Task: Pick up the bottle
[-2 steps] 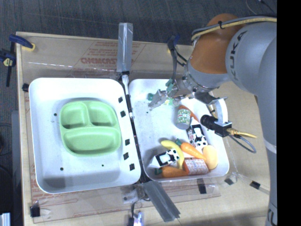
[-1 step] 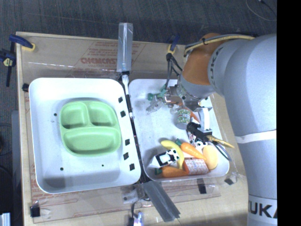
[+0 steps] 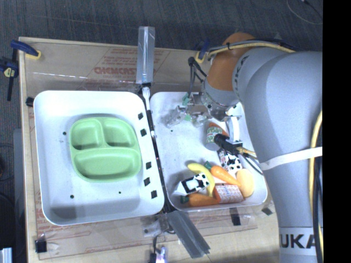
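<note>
Camera view
Pincer (image 3: 184, 113): low in the right bin's (image 3: 164, 147) far end; whether it was clenched or released could not be told.
Bottle (image 3: 214, 137): lay in the right bin, just beside the pincer on its near-right side, not seen between its tips.
Left bin (image 3: 44, 147): held a green tray (image 3: 104, 148).

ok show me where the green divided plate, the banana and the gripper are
green divided plate (image 3: 104, 148): camera view, on its large lower compartment.
banana (image 3: 201, 171): camera view, on its curved yellow middle.
gripper (image 3: 178, 115): camera view, at its tips.
</note>
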Robot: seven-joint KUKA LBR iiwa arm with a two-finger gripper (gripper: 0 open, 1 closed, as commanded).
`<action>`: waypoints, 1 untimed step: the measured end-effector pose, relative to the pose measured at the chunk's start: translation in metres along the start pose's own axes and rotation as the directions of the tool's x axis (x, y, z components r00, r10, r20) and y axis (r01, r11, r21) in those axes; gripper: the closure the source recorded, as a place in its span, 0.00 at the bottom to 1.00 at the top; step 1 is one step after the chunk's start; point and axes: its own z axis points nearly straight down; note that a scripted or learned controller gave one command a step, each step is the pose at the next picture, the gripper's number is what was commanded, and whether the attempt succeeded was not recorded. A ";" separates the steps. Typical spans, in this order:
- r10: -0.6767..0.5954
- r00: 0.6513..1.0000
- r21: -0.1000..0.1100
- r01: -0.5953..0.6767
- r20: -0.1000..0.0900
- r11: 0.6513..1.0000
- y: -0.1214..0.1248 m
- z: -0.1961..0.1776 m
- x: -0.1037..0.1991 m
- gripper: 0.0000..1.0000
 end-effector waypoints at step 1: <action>-0.006 1.000 0.002 0.006 0.001 1.000 0.000 -0.010 0.001 1.00</action>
